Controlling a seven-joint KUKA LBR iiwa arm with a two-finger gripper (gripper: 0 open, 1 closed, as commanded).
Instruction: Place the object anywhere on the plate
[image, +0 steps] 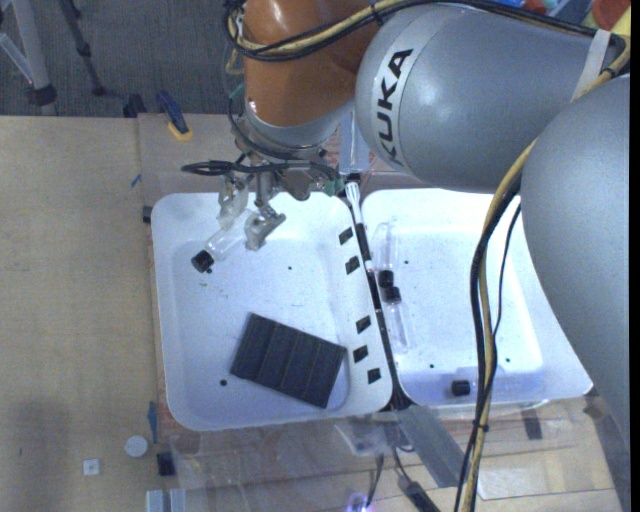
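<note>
**Gripper hanging open over left bin, plate waiting below**

The gripper (238, 238) is hovering above the upper part of the left bin (170, 300), its two pale fingers (262, 228) spread apart and holding nothing between them. Just beside its lower-left fingertip, a small black object (203, 262) is lying on the white floor — by the look of it the piece to be moved, though it is too small to identify with certainty. Farther down from the gripper, well apart from the object, the dark ribbed plate (289, 360) is lying flat and slightly askew near the bin's bottom edge. Beyond the divider to the gripper's right, the right bin (530, 330) is showing a few small dark bits. Doing this step well likely means shifting the fingers to straddle the object squarely — not clipping its edge — before closing and lifting.
</note>
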